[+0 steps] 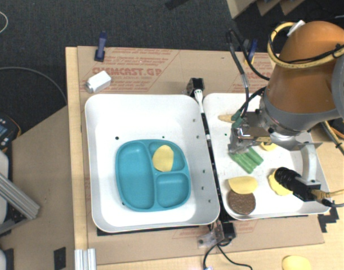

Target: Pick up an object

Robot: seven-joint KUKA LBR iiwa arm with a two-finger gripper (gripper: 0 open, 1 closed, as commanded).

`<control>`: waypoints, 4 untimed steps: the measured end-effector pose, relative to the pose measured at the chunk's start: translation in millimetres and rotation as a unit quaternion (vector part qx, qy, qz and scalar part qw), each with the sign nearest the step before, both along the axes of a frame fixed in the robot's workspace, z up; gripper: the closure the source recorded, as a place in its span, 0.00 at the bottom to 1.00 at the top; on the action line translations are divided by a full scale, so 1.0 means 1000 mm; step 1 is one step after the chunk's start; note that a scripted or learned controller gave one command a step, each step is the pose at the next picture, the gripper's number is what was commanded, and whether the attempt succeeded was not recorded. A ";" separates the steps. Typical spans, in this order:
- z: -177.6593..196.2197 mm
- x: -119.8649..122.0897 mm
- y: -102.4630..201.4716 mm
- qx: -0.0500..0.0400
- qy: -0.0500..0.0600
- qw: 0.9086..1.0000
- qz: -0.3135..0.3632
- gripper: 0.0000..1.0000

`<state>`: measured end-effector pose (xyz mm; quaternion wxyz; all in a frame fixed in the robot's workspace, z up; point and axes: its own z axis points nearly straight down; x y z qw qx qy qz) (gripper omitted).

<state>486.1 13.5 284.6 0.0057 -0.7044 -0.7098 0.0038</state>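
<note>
Right bin [217, 103]: pincer [239, 145] low over green object [246, 160], grip state unclear; left-wall strip free.

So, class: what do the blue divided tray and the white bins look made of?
Blue divided tray: likely moulded plastic, smooth and matte, with rounded compartment walls. White bins: probably thin plastic, going by their soft sheen and rounded corners.

The arm [307, 66] hides much of the right bin [217, 103].

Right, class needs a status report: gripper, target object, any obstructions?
Gripper low in right bin, at green object. No grasp visible. Yellow piece, brown disc close by.
</note>
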 end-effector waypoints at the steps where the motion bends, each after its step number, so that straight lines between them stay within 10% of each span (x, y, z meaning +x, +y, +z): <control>1: -0.051 -0.009 0.079 0.000 -0.002 1.000 0.001 1.00; 3: 0.259 -0.006 0.060 0.000 -0.016 1.000 -0.004 1.00; 4: 0.116 0.010 0.070 -0.003 0.001 1.000 -0.004 1.00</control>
